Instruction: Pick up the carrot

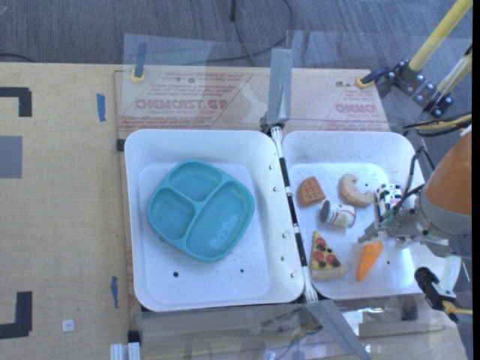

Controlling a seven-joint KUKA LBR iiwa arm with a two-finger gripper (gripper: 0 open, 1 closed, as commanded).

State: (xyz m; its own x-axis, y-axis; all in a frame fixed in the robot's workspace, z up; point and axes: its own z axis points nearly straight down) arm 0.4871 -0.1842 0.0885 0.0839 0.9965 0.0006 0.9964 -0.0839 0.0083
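Note:
The orange carrot [368,261] lies in the right bin [352,145], near its front right, with the thick end pointing up toward the arm. My gripper [379,231] hangs low just above the carrot's upper end, at or close to touching it. The grey arm with its orange band reaches in from the right edge. The carrot rests on the bin floor.
The right bin also holds a pizza slice [325,255] left of the carrot, a small can [337,214], a brown waffle [310,191], a tan pastry [355,190] and a black-and-white item [388,196]. A teal divided plate [200,210] sits in the left bin [150,276].

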